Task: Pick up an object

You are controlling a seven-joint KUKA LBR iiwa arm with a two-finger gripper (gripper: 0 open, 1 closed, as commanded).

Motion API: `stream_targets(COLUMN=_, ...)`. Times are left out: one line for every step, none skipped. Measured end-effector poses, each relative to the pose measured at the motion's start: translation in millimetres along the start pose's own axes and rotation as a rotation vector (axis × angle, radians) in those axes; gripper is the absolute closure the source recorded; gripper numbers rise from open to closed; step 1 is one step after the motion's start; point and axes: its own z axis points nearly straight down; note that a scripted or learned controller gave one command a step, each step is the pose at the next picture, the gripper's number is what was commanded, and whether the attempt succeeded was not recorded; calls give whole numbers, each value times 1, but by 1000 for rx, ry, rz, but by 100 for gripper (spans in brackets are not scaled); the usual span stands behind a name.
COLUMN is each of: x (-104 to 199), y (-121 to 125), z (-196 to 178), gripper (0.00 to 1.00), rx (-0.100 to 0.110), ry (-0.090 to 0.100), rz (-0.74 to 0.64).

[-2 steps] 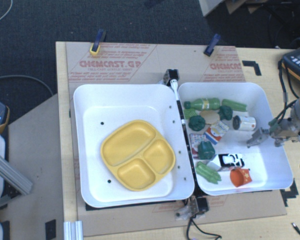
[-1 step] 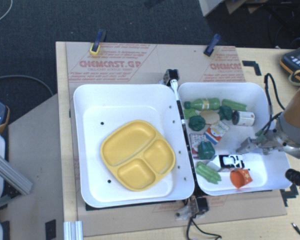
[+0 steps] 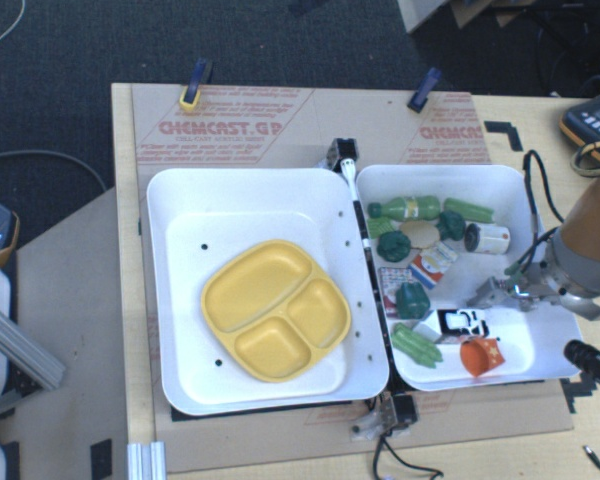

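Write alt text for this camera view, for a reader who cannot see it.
The grey arm's gripper reaches from the right over the right bin, which holds a jumble of small things including a green bottle, an orange piece and a green pepper. The left bin holds a yellow divided tray.

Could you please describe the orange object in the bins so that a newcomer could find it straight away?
Look at the right-hand bin, the one crowded with small items, not the one holding the yellow divided tray. Go to its near edge, towards the right corner: the orange object lies there beside a black-and-white item. It is the sole orange piece among mostly green neighbours.
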Motion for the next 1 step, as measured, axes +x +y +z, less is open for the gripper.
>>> stream_targets(x=-1, y=0, z=-11, gripper=100, rx=-3, ry=-4, rz=1)
